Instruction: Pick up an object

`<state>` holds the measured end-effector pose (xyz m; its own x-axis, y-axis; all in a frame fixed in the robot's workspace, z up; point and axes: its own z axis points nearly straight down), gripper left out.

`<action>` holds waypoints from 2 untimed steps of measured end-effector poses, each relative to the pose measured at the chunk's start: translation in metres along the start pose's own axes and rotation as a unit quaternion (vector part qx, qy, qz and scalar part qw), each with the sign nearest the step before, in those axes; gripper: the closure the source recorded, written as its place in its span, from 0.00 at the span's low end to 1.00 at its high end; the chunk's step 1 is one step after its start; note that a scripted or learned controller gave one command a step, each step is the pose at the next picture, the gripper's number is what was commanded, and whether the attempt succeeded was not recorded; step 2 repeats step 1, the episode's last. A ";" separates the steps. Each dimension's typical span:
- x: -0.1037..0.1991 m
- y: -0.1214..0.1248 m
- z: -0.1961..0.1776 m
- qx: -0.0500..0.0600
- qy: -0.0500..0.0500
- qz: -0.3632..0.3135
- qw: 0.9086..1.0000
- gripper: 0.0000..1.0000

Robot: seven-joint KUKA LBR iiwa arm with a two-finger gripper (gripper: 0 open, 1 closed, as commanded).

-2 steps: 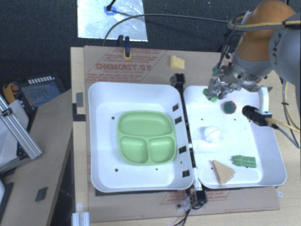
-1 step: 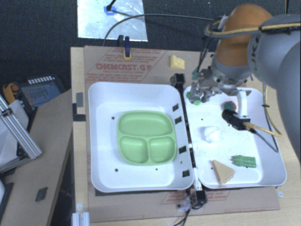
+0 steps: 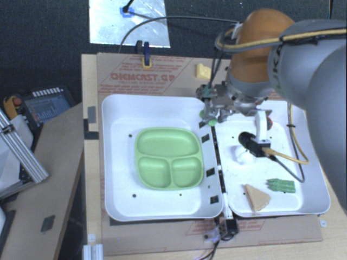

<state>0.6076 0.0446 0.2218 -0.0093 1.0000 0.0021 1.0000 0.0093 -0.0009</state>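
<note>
The gripper (image 3: pixel 214 111) hung over the far-left corner of the right shallow white bin (image 3: pixel 312 202); whether it was open or closed could not be told. A small white lump (image 3: pixel 240 155) lay nearest, toward the camera from it, with a tan triangular wedge (image 3: pixel 256 198) farther on.

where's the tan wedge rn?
Camera view: the wedge lies in the right bin, near its front edge, just view-left of the green piece.

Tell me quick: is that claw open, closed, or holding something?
Gripper: cannot be told from this view; it sits by the far right corner of the left bin.
</note>
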 end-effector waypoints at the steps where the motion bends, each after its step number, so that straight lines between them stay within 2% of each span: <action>1: 0.062 -0.002 -0.009 -0.001 0.000 -0.001 1.000 1.00; 2: 0.062 -0.002 -0.009 -0.001 0.000 -0.001 1.000 1.00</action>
